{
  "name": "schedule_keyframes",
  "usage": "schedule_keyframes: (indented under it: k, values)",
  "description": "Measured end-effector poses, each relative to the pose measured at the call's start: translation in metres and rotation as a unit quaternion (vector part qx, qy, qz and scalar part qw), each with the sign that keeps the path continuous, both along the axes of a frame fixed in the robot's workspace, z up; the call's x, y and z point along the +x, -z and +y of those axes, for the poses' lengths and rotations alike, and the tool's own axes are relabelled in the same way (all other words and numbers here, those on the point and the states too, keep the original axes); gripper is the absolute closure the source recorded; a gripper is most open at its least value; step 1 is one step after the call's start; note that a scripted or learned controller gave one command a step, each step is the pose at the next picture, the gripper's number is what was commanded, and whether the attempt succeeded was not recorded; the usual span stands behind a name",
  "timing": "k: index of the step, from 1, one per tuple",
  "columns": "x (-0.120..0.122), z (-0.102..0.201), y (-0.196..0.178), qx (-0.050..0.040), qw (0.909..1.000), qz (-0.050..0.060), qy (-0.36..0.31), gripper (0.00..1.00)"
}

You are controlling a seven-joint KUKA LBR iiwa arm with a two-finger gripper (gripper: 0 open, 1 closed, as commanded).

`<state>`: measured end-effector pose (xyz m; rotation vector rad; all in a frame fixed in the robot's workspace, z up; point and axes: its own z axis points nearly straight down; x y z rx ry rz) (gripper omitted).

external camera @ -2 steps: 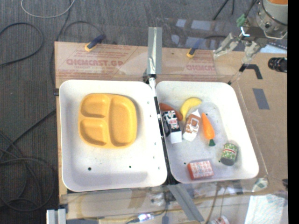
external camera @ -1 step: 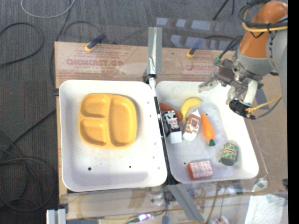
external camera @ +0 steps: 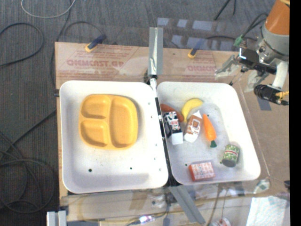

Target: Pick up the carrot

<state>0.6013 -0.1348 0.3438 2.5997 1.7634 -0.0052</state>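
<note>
I am hovering my gripper [external camera: 230,69], grasp state unclear, beyond the right bin [external camera: 244,126] because the carrot [external camera: 209,128] is lying untouched inside.

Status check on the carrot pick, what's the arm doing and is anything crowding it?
Gripper above right bin's far right corner, nothing between fingers. Carrot lying mid right bin, untouched. White carton tight on its left side.

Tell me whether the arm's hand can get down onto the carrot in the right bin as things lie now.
Probably yes. The carrot lies flat and uncovered from above, and the hand hovers beyond the bin's far rim. One catch: the white carton lies close along the carrot's left side, so room there is tight.
</note>
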Motion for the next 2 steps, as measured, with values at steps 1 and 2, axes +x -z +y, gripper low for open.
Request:
schedule_keyframes:
  k: [1, 2]
  values:
    - [-0.045, 0.013, 0.168, 0.0018, 0.9996, 0.001, -0.027, 0.0]
    - [-0.037, -0.017, 0.228, -0.0001, 0.9942, -0.014, -0.107, 0.0]
